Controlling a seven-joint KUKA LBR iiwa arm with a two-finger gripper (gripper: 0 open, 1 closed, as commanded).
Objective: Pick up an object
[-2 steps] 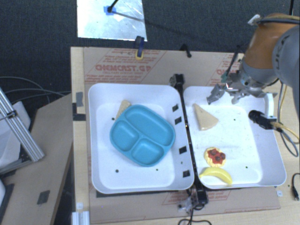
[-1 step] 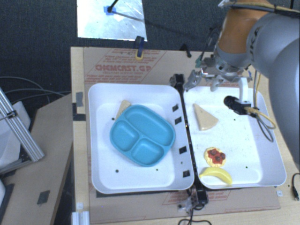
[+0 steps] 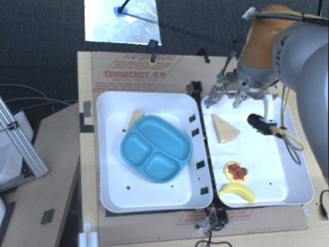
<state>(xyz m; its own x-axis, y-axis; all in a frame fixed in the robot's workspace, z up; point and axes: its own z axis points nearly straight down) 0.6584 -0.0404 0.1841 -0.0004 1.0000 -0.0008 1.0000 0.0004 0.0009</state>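
We see a cardboard-covered bench [image 3: 139, 71] with two white bins. In the left bin [image 3: 110, 138] lies a blue divided plate [image 3: 156, 148] over a tan wedge [image 3: 135, 118]. The right bin [image 3: 288, 174] has a tan wedge-shaped piece [image 3: 224, 128] near its far edge, a small pizza toy [image 3: 236, 172] and a banana [image 3: 237, 192] at its near edge. The gripper [image 3: 226, 98] hangs over the far edge, fingers apart, holding nothing.
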